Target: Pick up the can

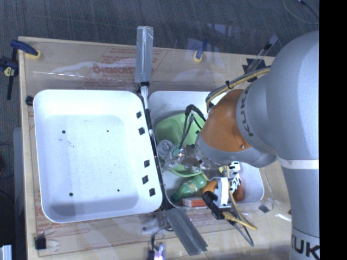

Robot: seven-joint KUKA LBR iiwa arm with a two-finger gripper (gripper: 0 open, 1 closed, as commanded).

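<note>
The arm (287,102) reaches in from the right and hangs over the right bin (176,99), covering a big part of it. Its orange band (225,126) is above the middle of this bin. The gripper (181,155) is low inside the bin, at the lower edge of a light green bowl (169,129). From this angle it is not possible to tell if the gripper is open or closed, or if it holds something.

A small shiny round thing (164,147) lies just beside the gripper, near the left wall of the right bin and touching the bowl's edge. It is probably the can, but it is too small to be sure.

Below the gripper there is a dark green thing (188,188), and under it a flat red thing (193,202) near the front wall. A black and white patterned thing (234,179) lies more to the right, partly under the arm.

The left bin (81,161) stands beside the right one, and their walls touch.
</note>
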